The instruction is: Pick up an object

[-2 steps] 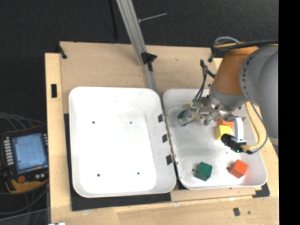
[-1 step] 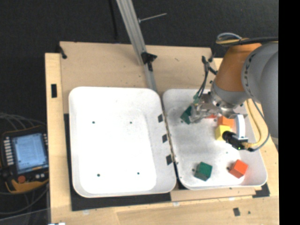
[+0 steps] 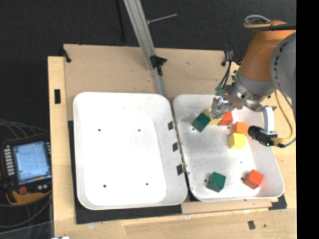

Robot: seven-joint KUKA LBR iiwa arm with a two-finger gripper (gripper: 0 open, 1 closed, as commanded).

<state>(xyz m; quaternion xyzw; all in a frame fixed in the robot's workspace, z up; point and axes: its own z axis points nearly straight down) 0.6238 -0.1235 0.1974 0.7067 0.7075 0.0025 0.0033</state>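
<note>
Camera view, left to right: a teach pendant [image 3: 27, 166] with a lit screen sits off the bench's left edge, its writing too small to read. Next comes the left bin [image 3: 124, 148], a wide white floor with a few small dark dots and plenty of open room. A slanted metal pole [image 3: 142, 31] runs down from the top toward the gap between the bins. The two bins touch along their inner rims, with small black clips [image 3: 175, 146] on that seam.

The right bin [image 3: 209, 148] holds all the blocks. A green block [image 3: 201, 122] lies tilted near the upper left of it, just beside my gripper [image 3: 218, 108]. A yellow piece [image 3: 215, 120] shows right under my tip, and a red-orange block [image 3: 227, 118] sits just to its right. Then come an orange block [image 3: 241, 128] and a yellow block [image 3: 237, 141] touching it below. Lower down, well apart, another green block [image 3: 216, 181] and a red-orange block [image 3: 253, 179] lie near the front rim.

My fingers are down among the upper cluster, crowded on both sides; I cannot tell whether they are spread or pressed together. A black cable fitting [image 3: 259, 135] hangs near the bin's right rim.
</note>
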